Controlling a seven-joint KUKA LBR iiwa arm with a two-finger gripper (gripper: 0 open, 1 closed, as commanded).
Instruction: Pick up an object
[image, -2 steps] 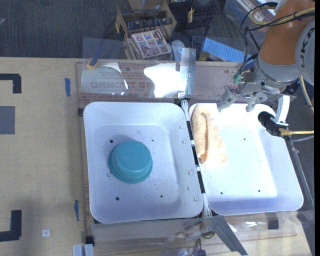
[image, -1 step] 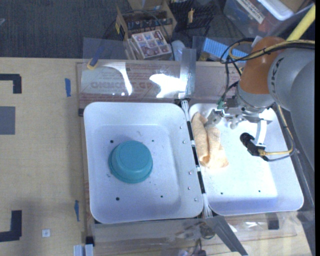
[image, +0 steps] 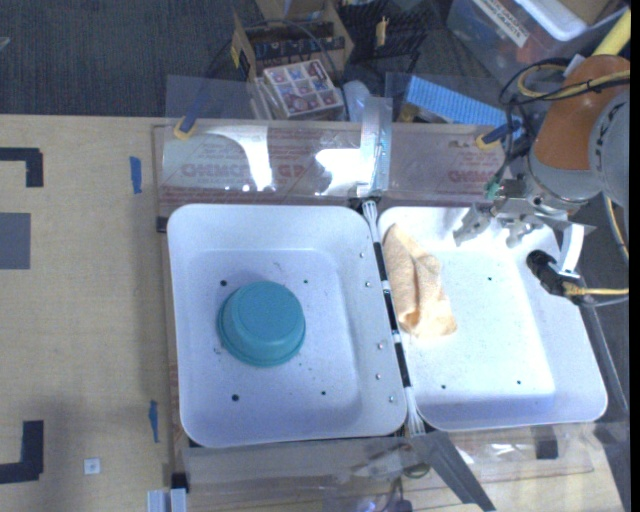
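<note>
Cloth (image: 418, 290), soft and yellow-orange, lies crumpled in the right bin (image: 520, 395). It sits along that bin's left wall, closer to the far edge of the table (image: 70, 300) than to the near edge. It is long and lumpy, and one end reaches toward the bin's far left corner.

A round blue-green bowl (image: 262, 322) sits upside down in the left bin (image: 200, 250). It is near the middle of that bin, a bit toward the left side. The bowl and the cloth are well apart, with the two bin walls between them.

The arm (image: 580, 130) comes in from the right side, over the far right corner of the table. It is grey with an orange band. The gripper (image: 492, 228) hangs over the far part of the right bin, near its back wall. Its jaws look spread a little way apart, and nothing is between them. The jaws are beside the cloth but not touching it; white bin floor shows between them and the cloth.

Behind the bins, along the far edge of the table, stands a clear plastic sheet (image: 260, 165) that shines in the light. Small blue tape bits (image: 135, 173) stick on the wooden table at the left.
</note>
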